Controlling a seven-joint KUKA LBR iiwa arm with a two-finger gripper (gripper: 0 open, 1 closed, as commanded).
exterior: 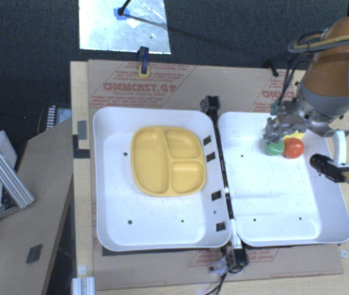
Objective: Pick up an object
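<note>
At two o'clock in the right bin [322,226], hovering with gripper [277,133] just over the green piece [274,147] beside the red ball [293,148], finger state impossible to tell, apparently reaching to grasp, next needing a firm pinch and lift.

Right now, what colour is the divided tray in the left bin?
Yellow; the divided tray shows in the camera view.

End effector [277,129] over green obj [274,147] & red obj [294,148], right bin [273,220]; yellow tray [167,160] in left bin [116,226].
</note>
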